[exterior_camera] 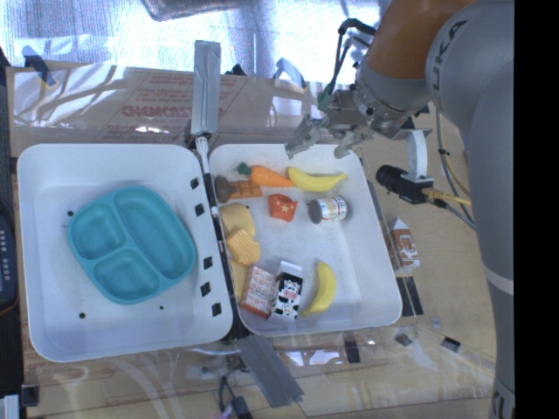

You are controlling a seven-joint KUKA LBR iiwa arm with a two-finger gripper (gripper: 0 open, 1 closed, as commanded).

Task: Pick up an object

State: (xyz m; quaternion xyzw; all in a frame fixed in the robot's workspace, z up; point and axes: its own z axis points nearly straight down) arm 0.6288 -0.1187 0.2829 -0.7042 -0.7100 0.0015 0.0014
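In the left bin (52, 321) a blue tray (131, 243) lies flat, with nothing loose to grasp. The right bin (384, 299) holds the pickable things: along its left wall a brown lump (224, 188), then yellow pieces (240, 234); a carrot (266, 176) at the far end; near the front a snack pack (259, 290) touching a milk carton (289, 295), with a banana (321, 288) just beside. Mid-bin sit a red wedge (282, 207) and a can (329, 209) on its side; a second banana (316, 180) lies at the far wall.

The gripper (325, 141) hangs over the far rim, fingers spread apart and holding nothing. The far banana, just below the fingers, looks the likeliest target. To do it well, I would judge the fingers should straddle the banana across its narrow width near the middle, not along the curve, and descend clear of the bin wall and carrot. The can is a poorer choice; it may roll.
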